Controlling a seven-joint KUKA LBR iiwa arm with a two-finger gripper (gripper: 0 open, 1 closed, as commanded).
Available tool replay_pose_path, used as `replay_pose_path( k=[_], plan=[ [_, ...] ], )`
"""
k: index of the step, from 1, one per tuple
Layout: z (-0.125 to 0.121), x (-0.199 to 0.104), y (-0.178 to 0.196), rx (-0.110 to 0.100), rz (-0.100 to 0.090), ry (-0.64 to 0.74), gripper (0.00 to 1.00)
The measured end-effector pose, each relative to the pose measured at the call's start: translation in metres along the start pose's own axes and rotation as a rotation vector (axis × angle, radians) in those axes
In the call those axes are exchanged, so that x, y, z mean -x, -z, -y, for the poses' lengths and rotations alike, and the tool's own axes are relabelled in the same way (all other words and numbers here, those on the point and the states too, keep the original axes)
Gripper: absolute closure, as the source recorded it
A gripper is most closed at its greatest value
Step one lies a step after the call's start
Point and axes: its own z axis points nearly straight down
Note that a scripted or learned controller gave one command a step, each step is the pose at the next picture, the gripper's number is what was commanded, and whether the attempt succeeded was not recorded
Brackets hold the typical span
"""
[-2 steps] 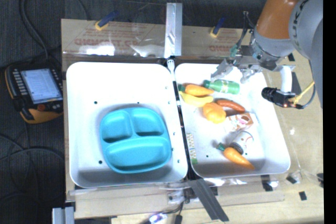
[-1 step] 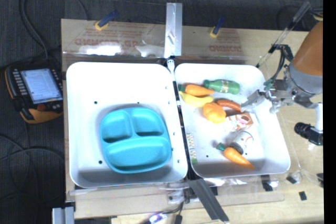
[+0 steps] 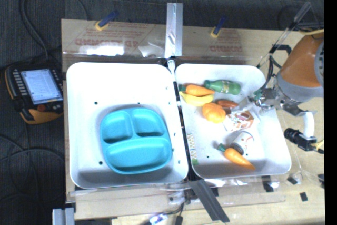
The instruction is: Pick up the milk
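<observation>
Camera view: grey arm with orange band (image 3: 303, 68) is seen over the right white bin (image 3: 274, 158).
Milk: small white-and-red carton (image 3: 239, 121) is seen lying among toy foods.
Jaws: state cannot be told.

You are looking at a pale wooden bench (image 3: 295, 45) that carries two shallow white bins side by side, the left bin (image 3: 84, 113) and the right bin (image 3: 274, 150) touching along their inner rims. At the bench's far edge sit a yellow-and-blue clamp (image 3: 106, 20) on the left and another clamp (image 3: 218, 27) further right.
</observation>
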Motion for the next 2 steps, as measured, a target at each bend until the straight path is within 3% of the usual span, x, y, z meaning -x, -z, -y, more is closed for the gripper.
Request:
replay_pose_path(
  k=[1,2],
  plan=[
    [0.006,-0.011,-0.010,0.019,0.016,0.077,0.00],
    [0.027,0.001,-0.011,0.033,0.005,0.129,0.00]
  ],
)
